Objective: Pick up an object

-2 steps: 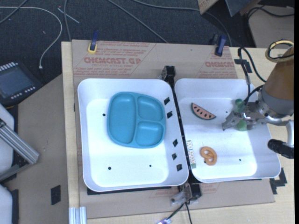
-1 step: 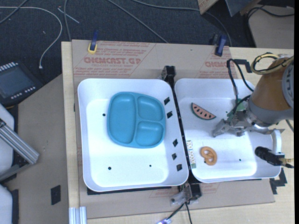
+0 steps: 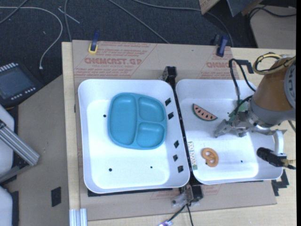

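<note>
From my remote station I see the tabletop [image 3: 117, 58], a pale board printed with red lettering, carrying two shallow white bins side by side. The left bin [image 3: 94, 168] holds a blue divided plate [image 3: 137, 120], lying flat in the bin's far half, with one large compartment on its left and two smaller ones on its right. A row of small black clips [image 3: 175, 140] runs along the seam where the two bins meet.

The right bin [image 3: 225, 173] holds two small objects. A watermelon slice toy [image 3: 204, 113], red with a dark rind, lies in the far left part of this bin. A pretzel toy [image 3: 210, 156], orange-brown, lies nearer to me and close to the bin's left wall, well apart from the slice.

The arm [image 3: 275, 95] enters from the right, its orange band above the wrist showing over the right bin's right side. The pincer [image 3: 230, 127] sits low over the bin floor, pointing left, between the slice and the pretzel but to the right of both, touching neither. I cannot tell how far its fingers are spread, as the grey metal parts blur together; I see nothing held between them.

A blue clamp [image 3: 94, 42] and another clamp [image 3: 221, 45] grip the board's far edge.
</note>
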Robot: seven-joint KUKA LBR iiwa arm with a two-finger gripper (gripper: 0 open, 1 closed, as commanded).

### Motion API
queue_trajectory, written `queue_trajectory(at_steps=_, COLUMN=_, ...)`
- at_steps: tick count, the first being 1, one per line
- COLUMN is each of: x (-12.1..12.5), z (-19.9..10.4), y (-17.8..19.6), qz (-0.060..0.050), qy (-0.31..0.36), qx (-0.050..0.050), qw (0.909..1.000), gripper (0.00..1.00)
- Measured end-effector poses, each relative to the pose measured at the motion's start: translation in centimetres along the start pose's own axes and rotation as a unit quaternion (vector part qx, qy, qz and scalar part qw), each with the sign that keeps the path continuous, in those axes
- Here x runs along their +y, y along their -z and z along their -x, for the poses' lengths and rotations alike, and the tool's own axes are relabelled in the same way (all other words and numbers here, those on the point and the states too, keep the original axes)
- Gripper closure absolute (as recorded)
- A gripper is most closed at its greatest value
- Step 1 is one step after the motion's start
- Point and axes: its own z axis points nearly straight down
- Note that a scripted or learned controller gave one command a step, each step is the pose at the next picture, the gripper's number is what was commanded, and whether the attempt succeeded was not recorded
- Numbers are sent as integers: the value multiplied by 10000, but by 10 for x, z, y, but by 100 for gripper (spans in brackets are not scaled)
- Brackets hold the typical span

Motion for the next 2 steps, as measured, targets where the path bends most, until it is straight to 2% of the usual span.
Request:
queue_trajectory(at_steps=1, x=1, z=0, y=11, qz=12, qy=-1, qx=0, qw=10000, gripper=100)
queue_trajectory(at_steps=2, x=4, z=-10, y=61, qz=39, qy=11, qx=-18, qw=10000, gripper=100)
